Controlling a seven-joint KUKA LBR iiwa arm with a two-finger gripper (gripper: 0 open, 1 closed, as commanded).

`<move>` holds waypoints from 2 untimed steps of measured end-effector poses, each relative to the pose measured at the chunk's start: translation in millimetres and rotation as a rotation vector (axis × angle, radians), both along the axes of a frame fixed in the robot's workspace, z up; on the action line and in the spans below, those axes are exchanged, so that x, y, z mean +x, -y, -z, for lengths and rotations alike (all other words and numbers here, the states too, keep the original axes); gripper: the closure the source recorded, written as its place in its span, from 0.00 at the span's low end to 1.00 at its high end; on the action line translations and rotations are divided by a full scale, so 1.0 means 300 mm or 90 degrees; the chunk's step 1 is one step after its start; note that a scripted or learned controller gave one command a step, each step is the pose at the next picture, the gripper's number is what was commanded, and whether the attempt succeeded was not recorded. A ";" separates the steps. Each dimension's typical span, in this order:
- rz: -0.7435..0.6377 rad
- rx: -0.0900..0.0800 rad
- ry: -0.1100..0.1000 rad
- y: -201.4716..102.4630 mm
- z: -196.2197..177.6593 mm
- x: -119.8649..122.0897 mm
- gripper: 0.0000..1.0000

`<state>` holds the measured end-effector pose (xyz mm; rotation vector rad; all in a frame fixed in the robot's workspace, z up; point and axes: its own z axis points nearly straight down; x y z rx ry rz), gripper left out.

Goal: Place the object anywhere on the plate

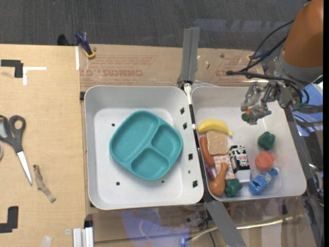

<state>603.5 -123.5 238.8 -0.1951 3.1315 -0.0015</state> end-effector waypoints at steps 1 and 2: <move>-0.128 0.001 -0.002 -0.257 0.158 -0.003 1.00; -0.081 0.001 -0.002 -0.500 0.156 -0.143 1.00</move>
